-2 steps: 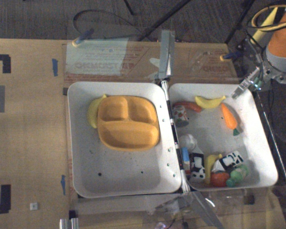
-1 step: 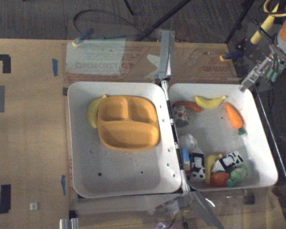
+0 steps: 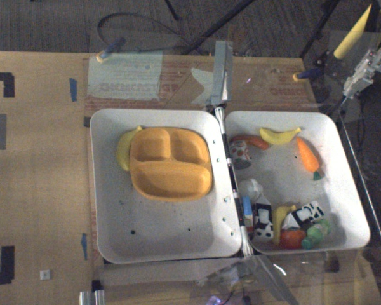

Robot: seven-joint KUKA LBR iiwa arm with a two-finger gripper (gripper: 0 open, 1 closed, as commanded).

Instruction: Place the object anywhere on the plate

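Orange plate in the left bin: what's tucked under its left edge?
A yellow banana-shaped piece pokes out from under the orange plate. How far it runs underneath is covered.

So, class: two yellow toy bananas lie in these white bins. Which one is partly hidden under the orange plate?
The yellow toy banana in the left white bin, tucked under the orange divided plate's left edge; the other banana lies uncovered in the right bin.

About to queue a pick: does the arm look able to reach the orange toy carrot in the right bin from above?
Probably yes. The orange toy carrot lies alone on bare floor of the right white bin, apart from the yellow toy banana, with nothing over it.
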